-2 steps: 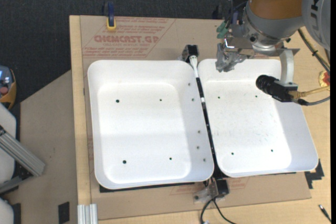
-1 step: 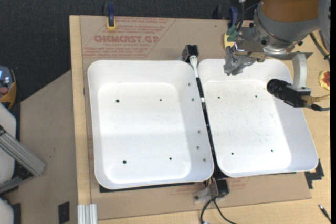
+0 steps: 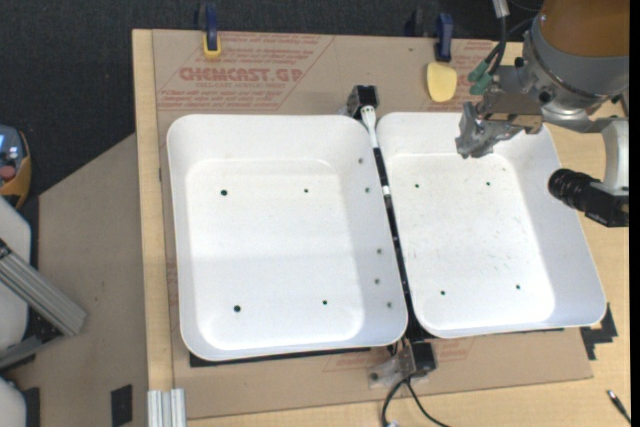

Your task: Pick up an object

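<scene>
My gripper [image 3: 478,141] hangs over the far edge of the right white bin [image 3: 560,305], close to its back rim. Nothing shows beneath or in it. A small pale yellow object [image 3: 441,81] lies on the brown board behind that bin, just up and left of the gripper and outside both bins. The left white bin [image 3: 190,245] sits beside the right one, showing only its dotted white floor.
A black strip [image 3: 385,205] runs between the two bins. Two blue clamps [image 3: 208,20] [image 3: 443,25] hold the board's far edge. A black cylinder [image 3: 580,187] juts in over the right bin's right rim. Cables hang above the arm.
</scene>
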`<control>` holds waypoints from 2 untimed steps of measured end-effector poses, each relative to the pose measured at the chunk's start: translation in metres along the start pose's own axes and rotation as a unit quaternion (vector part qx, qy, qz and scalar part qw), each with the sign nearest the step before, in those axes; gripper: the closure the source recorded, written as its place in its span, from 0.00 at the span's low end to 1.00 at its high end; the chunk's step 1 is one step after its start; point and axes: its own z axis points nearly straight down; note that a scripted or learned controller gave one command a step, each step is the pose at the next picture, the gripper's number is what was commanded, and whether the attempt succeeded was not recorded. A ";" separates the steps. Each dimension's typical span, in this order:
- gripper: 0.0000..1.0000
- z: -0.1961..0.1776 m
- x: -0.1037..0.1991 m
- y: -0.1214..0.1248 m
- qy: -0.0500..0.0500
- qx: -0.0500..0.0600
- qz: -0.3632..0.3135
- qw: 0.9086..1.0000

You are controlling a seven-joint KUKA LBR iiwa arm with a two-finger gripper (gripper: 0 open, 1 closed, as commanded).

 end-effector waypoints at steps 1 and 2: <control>1.00 0.087 0.027 0.023 0.000 0.006 -0.003 1.000; 1.00 -0.033 0.031 0.025 0.001 -0.006 -0.002 1.000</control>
